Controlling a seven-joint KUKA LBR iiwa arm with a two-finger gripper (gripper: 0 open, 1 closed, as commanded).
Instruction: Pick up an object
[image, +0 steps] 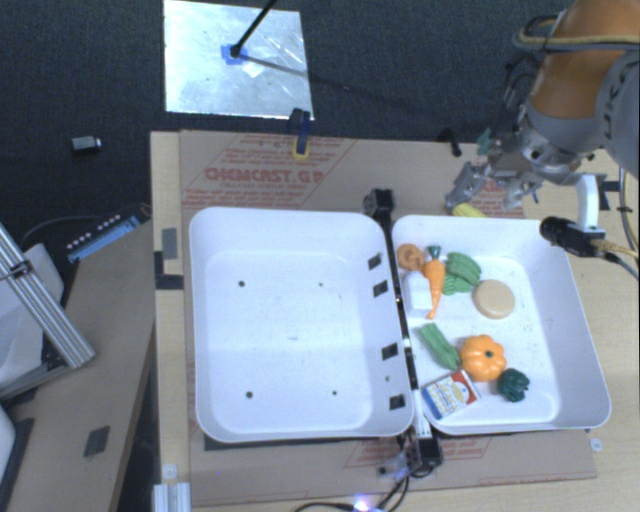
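So on your far left you've got dark carpet, a tan side table with a slanted metal rail lying over it, and a shiny foil sheet up top on the floor. The bench is covered with cardboard, and both bins sit on it touching along a black hinge strip.

The left bin has a bare white floor with a few small holes, so plenty of room in there. The right bin holds all the toys, bunched toward its left half: a carrot beside a leafy green, a tan disc, a green pod, a pumpkin, a small dark green piece and a little box near the front edge. The right side of that bin floor is open.

The gripper hangs over the bin's back rim, fingers apart, with something yellow just under them. I can't tell if it's actually gripped.
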